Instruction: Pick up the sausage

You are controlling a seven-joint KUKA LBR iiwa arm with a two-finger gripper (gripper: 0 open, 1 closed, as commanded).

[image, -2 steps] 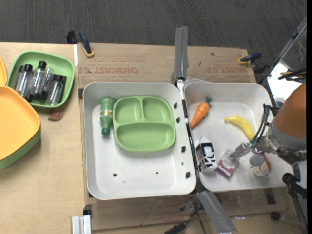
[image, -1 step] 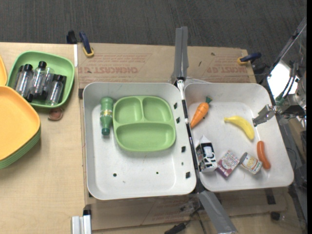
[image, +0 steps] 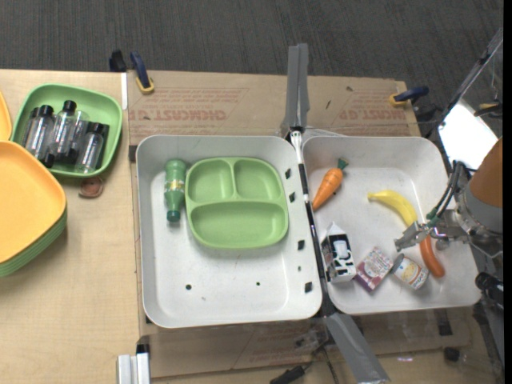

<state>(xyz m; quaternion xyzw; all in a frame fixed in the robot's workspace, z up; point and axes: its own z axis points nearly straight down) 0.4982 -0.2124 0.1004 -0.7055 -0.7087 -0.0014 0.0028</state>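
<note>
The sausage (image: 433, 258), a short orange-red link, lies near the right edge of the right bin (image: 384, 160), pointing toward the front right. My gripper (image: 422, 235) comes in from the right and hovers over the sausage's upper end. Its thin metal fingers (image: 406, 240) are spread apart, so it is open. Whether they touch the sausage I cannot tell. The grey arm with its orange band (image: 488, 184) rises at the right border.
The right bin also holds a banana (image: 395, 205), a carrot (image: 329, 185), a milk carton (image: 340, 254), a purple box (image: 374, 268) and a small round tub (image: 410, 273) beside the sausage. In the left bin (image: 224, 294) are a green divided plate (image: 237, 202) and a green bottle (image: 174, 189).
</note>
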